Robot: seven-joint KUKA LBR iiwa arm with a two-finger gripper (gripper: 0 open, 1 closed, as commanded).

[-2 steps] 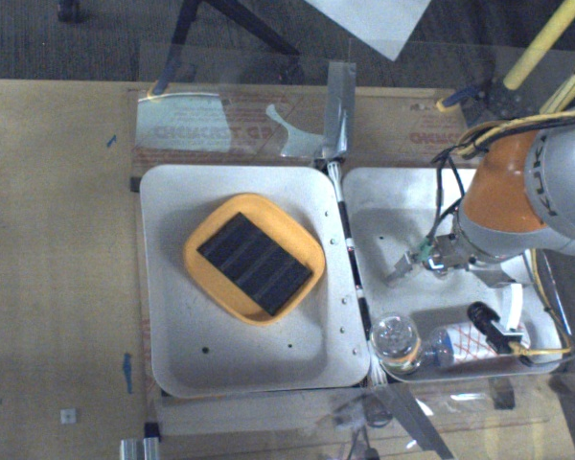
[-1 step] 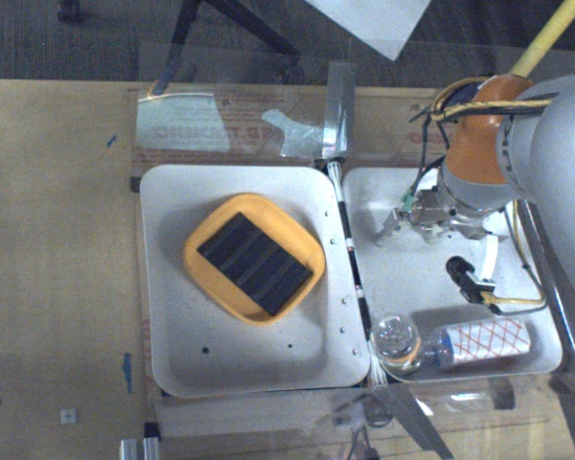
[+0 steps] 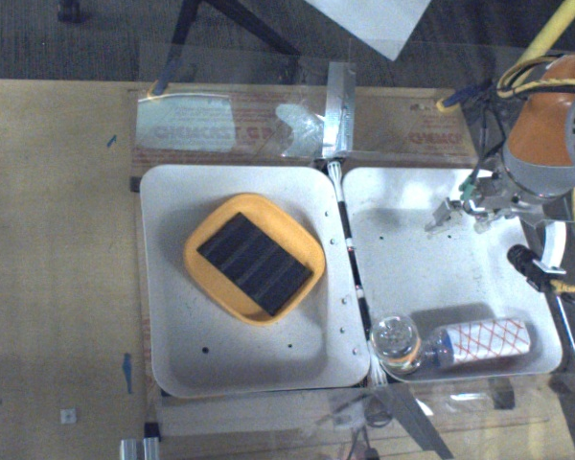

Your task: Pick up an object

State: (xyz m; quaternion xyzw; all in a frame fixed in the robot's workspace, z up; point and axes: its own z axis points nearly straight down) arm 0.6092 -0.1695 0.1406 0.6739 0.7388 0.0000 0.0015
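An orange-yellow block with a dark ribbed panel on top (image 3: 254, 257) lies tilted in the middle of the left bin (image 3: 172, 353). A clear plastic bottle with a red-and-white checked label (image 3: 460, 341) lies on its side along the front wall of the right bin (image 3: 412, 266), its cap end toward the left. My gripper (image 3: 448, 211) hangs over the upper part of the right bin, pointing left, well apart from the bottle. Nothing shows in its grasp.
The arm's grey wrist and orange band (image 3: 546, 137) stand over the right bin's far right side, with cables (image 3: 517, 75) above. A metal divider bracket (image 3: 338, 113) and a plastic wrap (image 3: 302, 127) sit behind the bins.
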